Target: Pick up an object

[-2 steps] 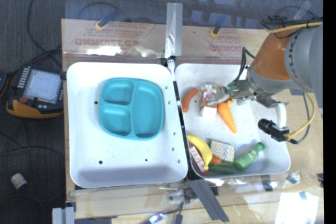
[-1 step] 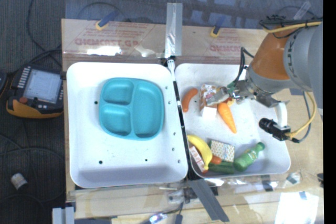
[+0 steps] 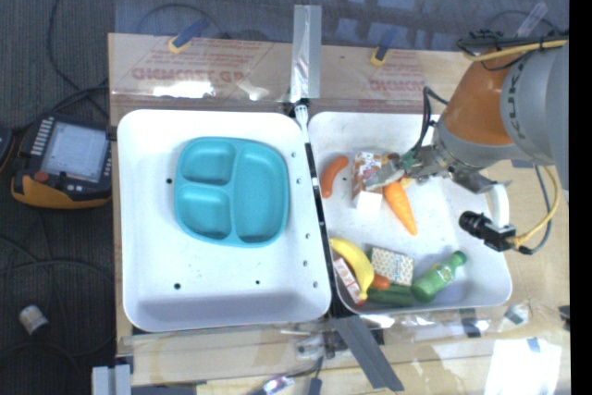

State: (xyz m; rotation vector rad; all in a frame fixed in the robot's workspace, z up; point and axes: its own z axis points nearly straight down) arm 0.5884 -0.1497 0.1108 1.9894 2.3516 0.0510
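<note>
End effector [image 3: 404, 165] fingers too small/blurred to tell; arm [image 3: 518, 106] cut off at right edge.

Tabletop with two white bins

The brown tabletop [image 3: 536, 227] bears a left bin [image 3: 148, 291] and a right bin [image 3: 490, 287] side by side, touching along the middle; clear plastic sheeting [image 3: 213, 74] lies across its far edge.

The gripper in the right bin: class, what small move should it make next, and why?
Probably a short descent toward the carrot. The gripper sits in the right bin just above the carrot's top end, beside a small packet, and nothing shows held in it, so closing in on the nearest item seems sensible.
</note>
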